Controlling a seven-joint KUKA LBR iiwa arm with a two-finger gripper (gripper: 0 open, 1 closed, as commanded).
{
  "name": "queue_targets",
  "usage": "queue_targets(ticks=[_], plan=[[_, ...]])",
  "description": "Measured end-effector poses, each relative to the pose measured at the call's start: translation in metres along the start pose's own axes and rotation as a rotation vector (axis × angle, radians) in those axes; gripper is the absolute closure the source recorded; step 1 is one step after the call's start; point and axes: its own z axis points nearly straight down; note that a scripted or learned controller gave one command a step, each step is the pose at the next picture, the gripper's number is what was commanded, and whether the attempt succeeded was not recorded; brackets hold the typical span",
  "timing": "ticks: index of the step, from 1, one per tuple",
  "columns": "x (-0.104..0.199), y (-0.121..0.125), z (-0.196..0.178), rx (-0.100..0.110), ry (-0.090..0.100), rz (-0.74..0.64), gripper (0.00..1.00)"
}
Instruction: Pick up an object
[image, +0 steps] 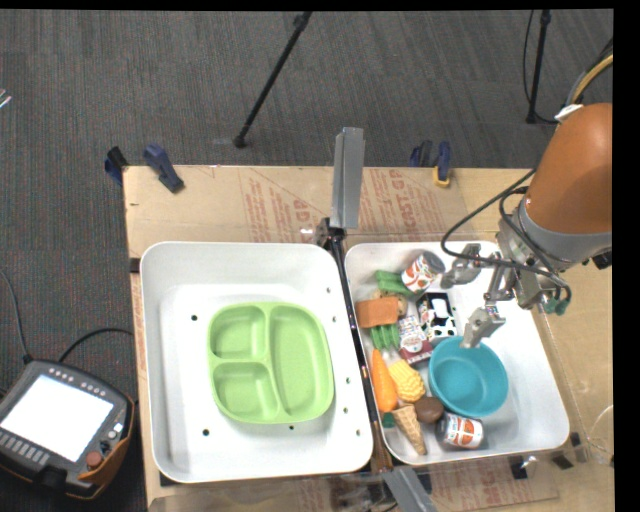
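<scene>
The right bin (540, 395) holds a heap of toy food: a blue bowl (468, 382), an orange block (378, 312), a carrot (383, 382), a corn cob (405, 378), an ice cream cone (412, 426), a cow-patterned carton (437, 316) and two small cans (421, 271) (462, 432). My gripper (470, 300) hangs over this bin, just above the bowl's far rim and right of the carton. Its fingers are spread open with nothing between them. One fingertip (482, 326) is near the bowl's rim, the other points toward the upper can.
The left bin (170, 300) contains a green divided plate (270, 362). A grey post (348, 185) stands behind the wall between the bins. Clamps (160, 167) grip the bench's back edge. A pendant screen (55, 425) lies on the floor at lower left.
</scene>
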Motion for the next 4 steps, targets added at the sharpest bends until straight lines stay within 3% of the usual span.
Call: queue_targets(ticks=[1,2,3,4], plan=[[0.001,0.009,0.132,-0.002,0.016,0.134,0.0],[-0.022,0.025,0.14,0.008,-0.018,0.084,0.0],[-0.053,0.023,0.146,0.007,-0.01,0.165,0.0],[0.036,-0.069,0.15,0.002,-0.002,0.309,0.0]])
